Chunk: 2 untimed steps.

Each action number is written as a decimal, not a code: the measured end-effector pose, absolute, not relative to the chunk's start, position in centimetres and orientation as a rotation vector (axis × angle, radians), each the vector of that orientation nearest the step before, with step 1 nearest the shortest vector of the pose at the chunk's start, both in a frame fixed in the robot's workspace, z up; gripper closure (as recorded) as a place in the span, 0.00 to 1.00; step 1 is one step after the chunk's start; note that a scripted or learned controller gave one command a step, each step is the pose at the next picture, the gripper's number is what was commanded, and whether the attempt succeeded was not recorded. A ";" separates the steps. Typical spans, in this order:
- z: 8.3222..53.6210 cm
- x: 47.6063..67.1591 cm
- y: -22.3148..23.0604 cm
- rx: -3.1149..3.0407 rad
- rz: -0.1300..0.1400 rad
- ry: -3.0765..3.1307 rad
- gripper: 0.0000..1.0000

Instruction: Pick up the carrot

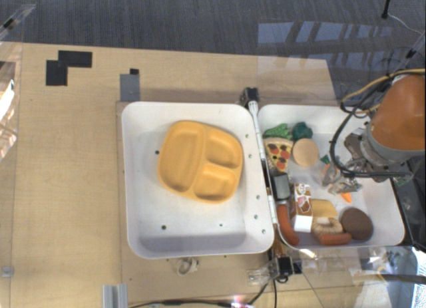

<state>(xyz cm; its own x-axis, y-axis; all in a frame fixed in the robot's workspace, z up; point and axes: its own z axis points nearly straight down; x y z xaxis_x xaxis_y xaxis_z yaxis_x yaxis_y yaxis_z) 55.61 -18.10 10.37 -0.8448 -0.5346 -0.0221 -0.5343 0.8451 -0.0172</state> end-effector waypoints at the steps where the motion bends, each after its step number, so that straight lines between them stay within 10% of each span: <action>1: 8.9 62.2 -20.1 -0.305 -0.003 3.111 1.00; 2: 8.9 62.2 -20.1 -0.304 -0.003 3.111 0.00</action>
